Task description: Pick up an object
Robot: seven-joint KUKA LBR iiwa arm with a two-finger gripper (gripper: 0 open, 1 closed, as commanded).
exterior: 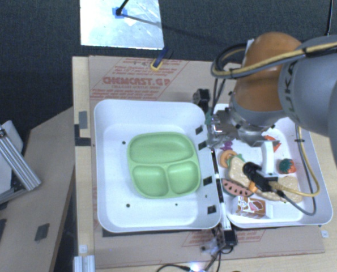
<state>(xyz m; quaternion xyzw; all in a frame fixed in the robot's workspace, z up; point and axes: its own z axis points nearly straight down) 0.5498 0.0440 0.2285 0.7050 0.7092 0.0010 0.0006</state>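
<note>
My gripper (225, 142) reaches down into the right bin (318, 205) near its left wall, mostly hidden under the grey wrist and orange band. Right beside it lie a small pink and purple piece (229, 156) and a tan sandwich-like toy (235, 165). A brown wavy strip (239, 187) and a brown and white packet (253, 207) lie nearer the bin's front. A green and orange toy (286, 165), a small red piece (276, 145) and a beige flat piece (291, 185) lie to the right. I see nothing held.
The left bin (109, 152) holds a green divided plate (163, 164). The wall between the two bins runs close to the left of the gripper. A yellow cable loops across the right bin's front right part.
</note>
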